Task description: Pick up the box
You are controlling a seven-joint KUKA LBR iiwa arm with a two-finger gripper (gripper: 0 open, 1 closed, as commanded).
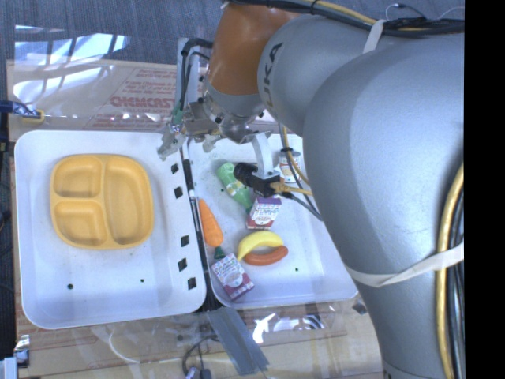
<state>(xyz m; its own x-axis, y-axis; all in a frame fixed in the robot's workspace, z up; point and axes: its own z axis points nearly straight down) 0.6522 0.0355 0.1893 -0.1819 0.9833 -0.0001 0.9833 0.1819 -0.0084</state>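
Where the two shallow white bins meet at their far rims, the two-finger gripper (192, 135) sits low over the divide. Grey arm with orange band reaches in from 3 o'clock. Gripper apart or together: cannot tell from this angle.

Right white plastic bin (319, 279) holds two candidates.
- Small white-and-purple cardboard box (267, 211), red at its lower end, lies between 4 and 5 o'clock of the gripper, well apart from it, mid-bin.
- Small red-and-white cardboard box (231, 275) lies between 5 and 6 o'clock, further off, tilted, at the bin's near edge.

Yellow plastic banana (257, 243) lies between the two boxes, just beside the first. Orange plastic carrot (210, 222) runs along this bin's left wall. Green plastic object (230, 178), kind unclear, lies on the same bearing as the first box and nearest the gripper.

Left white plastic bin (31, 290) holds a yellow three-compartment plastic plate (101, 200), at 8 o'clock of the gripper.
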